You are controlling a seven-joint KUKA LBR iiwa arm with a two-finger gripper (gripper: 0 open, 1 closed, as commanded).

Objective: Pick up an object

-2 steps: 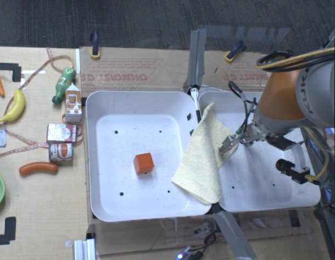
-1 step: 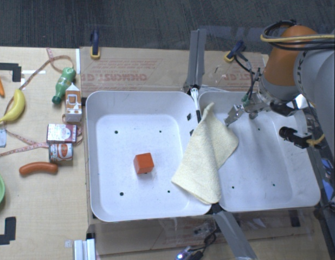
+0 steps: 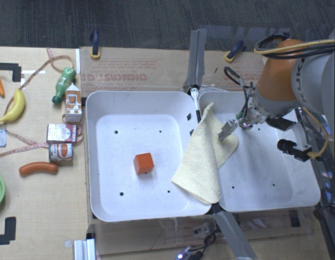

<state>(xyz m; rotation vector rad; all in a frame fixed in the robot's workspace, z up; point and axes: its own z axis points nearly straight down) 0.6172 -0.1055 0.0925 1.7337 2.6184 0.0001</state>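
Clutter on the bench at left — a yellow banana, green bottle and red sausage — well apart from the small orange cube lying alone in the left white bin. A pale yellow cloth drapes over the divider between bins, and the gripper touches its upper right edge — whether its fingers grip the cloth, I cannot tell.

Faint red lettering on the cardboard sheet behind the bins — mirrored, seemingly "CHEMICAL", otherwise illegible

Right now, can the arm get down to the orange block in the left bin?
Probably yes. The orange block sits alone on the left bin floor, open from above. The tool is over the yellow cloth draped across the divider.
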